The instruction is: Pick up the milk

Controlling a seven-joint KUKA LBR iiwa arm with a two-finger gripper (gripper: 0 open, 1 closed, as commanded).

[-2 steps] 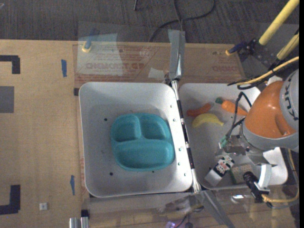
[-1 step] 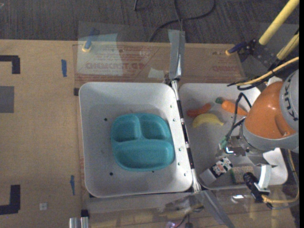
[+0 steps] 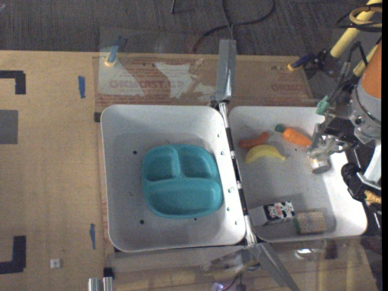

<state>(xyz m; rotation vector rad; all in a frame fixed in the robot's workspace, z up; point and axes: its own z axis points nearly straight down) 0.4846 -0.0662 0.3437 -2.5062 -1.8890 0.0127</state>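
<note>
Two white bins sit side by side. Milk carton [image 3: 278, 211] lies near the right bin's [image 3: 345, 223] front edge; the gripper [image 3: 319, 156] hovers well apart, grip state unclear.

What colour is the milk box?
The milk carton is white with black cow-like patches and a dark end, seen in the camera view, lying in the right bin.
</note>
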